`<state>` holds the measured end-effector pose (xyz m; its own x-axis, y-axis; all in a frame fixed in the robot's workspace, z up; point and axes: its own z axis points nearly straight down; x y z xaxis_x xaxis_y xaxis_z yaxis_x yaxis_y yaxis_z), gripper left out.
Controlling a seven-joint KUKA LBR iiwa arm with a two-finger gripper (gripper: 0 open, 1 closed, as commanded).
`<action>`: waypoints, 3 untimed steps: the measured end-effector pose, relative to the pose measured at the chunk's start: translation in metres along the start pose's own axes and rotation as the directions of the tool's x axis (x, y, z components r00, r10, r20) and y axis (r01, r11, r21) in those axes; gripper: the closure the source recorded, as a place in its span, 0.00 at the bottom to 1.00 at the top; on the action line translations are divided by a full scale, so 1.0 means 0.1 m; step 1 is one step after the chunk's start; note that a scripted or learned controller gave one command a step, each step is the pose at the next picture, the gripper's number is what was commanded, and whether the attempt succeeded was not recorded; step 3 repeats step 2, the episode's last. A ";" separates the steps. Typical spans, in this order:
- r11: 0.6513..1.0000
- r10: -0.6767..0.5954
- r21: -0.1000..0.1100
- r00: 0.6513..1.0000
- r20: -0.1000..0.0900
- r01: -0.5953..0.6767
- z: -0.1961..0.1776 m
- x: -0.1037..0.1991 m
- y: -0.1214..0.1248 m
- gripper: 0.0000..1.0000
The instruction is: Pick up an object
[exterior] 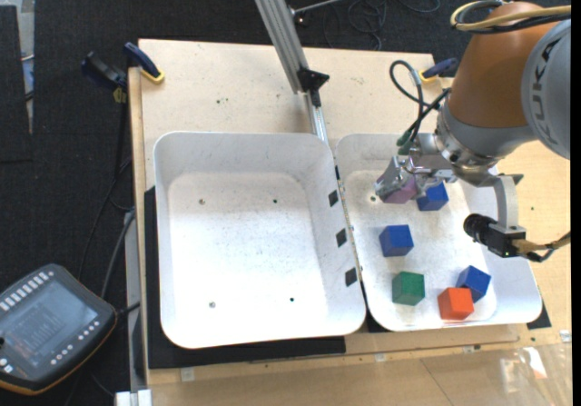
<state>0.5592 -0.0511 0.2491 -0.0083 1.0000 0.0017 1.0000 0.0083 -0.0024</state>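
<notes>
Two white bins are seen side by side on the bench [236, 86], the left bin [182, 159] beside the right bin [522, 304]. In the right bin the gripper [397, 184] is seen low over a purple block [402, 193], with a blue cube [433, 196] just beside it; whether the purple block is gripped cannot be told. Further forward, a second blue cube [396, 240], a green cube [408, 287], an orange cube [456, 302] and a third blue cube [474, 282] touching it are seen, and a grey handheld pendant [45, 327] is seen lying off the bench at lower left.
</notes>
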 end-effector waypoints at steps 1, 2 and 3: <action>1.000 0.000 0.001 1.000 0.000 0.000 0.13 0.49 0.05 1.00; 1.000 0.000 -0.003 1.000 0.000 0.000 0.06 1.08 0.12 1.00; 1.000 0.000 -0.003 1.000 0.000 0.000 0.06 1.08 0.12 1.00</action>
